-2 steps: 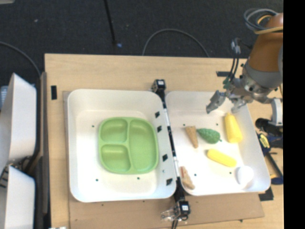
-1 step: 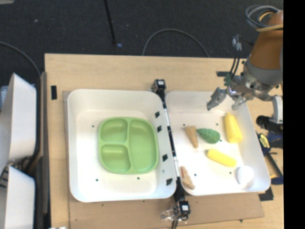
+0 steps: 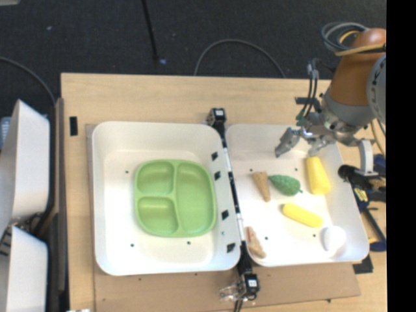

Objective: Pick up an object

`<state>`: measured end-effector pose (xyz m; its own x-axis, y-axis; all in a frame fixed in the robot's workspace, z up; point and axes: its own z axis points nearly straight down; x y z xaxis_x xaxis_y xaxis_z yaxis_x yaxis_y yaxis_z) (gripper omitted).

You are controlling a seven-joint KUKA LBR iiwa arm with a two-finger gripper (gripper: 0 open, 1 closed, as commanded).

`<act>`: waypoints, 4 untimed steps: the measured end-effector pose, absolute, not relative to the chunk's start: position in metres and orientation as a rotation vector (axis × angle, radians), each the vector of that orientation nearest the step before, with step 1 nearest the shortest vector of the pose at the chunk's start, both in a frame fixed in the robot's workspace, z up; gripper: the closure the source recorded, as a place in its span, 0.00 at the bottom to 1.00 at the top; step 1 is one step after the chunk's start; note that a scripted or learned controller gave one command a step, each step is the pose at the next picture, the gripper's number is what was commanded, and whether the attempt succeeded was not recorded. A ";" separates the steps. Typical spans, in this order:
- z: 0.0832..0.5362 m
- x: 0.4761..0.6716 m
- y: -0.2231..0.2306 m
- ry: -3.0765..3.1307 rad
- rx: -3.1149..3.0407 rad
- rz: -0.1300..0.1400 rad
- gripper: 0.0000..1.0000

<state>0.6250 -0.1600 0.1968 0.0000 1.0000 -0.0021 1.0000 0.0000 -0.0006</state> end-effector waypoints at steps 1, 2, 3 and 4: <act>0.151 0.623 -0.154 2.223 2.221 -0.004 0.00; 0.100 0.623 -0.155 2.217 2.224 -0.003 0.00; 0.113 0.625 -0.156 2.212 2.223 0.002 1.00; 0.166 0.617 -0.162 2.217 2.219 0.004 1.00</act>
<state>0.6174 -0.1620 0.1657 0.0010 1.0000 -0.0020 1.0000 -0.0010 0.0052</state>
